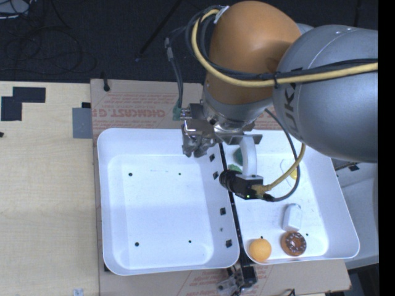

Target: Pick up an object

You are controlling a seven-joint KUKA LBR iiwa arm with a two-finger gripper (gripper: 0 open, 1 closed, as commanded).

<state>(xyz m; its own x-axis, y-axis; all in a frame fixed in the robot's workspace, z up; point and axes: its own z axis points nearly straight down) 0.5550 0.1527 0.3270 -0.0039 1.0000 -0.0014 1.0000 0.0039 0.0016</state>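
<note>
Looming closest, the grey arm point(333, 85) reaches in from the right over the two white bins. Its gripper point(197, 143) hangs above the left bin's point(160, 208) far right corner; open or clamped, can't tell. Along the right bin's point(324, 193) front edge: a sprinkled donut point(294, 243), an orange ball point(260, 250) just beside it, and a small white piece point(291, 216) behind.

Pale wooden bench point(43, 196), dark floor point(111, 36) behind
</note>
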